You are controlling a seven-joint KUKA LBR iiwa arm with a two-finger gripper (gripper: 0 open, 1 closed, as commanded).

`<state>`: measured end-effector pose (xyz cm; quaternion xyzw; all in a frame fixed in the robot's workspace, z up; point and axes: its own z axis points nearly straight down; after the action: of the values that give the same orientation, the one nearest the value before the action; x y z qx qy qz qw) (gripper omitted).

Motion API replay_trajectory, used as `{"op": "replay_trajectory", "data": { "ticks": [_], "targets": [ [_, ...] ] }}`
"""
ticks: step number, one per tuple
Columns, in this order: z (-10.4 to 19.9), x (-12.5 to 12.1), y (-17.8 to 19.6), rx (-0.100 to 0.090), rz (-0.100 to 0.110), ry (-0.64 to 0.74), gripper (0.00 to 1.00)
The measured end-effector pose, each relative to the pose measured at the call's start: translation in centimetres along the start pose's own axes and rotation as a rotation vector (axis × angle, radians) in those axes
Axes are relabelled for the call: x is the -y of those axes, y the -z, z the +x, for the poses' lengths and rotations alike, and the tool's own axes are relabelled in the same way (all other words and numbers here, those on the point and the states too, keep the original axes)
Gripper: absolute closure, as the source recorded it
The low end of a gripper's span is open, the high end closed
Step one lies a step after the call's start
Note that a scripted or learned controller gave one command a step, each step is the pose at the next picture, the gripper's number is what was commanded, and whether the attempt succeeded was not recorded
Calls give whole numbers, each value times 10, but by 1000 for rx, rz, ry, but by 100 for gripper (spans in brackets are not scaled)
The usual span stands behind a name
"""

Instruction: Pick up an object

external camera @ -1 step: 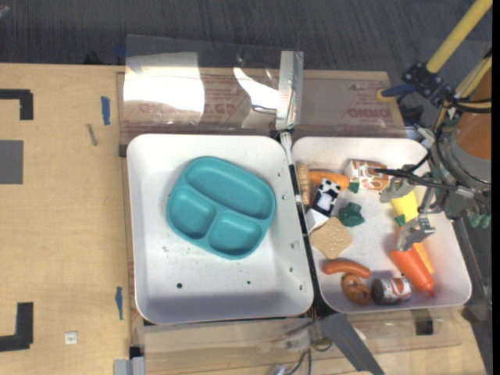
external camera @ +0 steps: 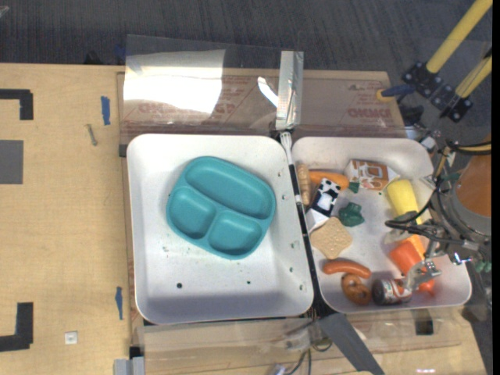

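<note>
Gripper (external camera: 426,270) low over the right white bin (external camera: 414,151), at its right edge.

Whether it is closed on anything I cannot tell, since cables and toys crowd it. Just beside it lie an orange plastic block (external camera: 406,253) and, toward the far edge, a yellow plastic cylinder (external camera: 401,196). Along the bin's near edge lie a red sausage-shaped toy (external camera: 346,268) and a tan cracker-shaped toy (external camera: 332,238). The left white bin (external camera: 148,233) on the wooden desk (external camera: 55,209) carries a teal divided plastic plate (external camera: 221,206).
</note>
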<state>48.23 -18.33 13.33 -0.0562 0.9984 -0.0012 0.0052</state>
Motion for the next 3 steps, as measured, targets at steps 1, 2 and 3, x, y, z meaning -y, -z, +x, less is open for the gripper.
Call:
{"op": "replay_trajectory", "data": {
  "ticks": [1,2,3],
  "targets": [
    [-5,38,-41,15,7,21,0],
    [-28,42,-43,1,0,71,0],
    [-3,38,-44,5,-1,-92,0]
  ]
}}
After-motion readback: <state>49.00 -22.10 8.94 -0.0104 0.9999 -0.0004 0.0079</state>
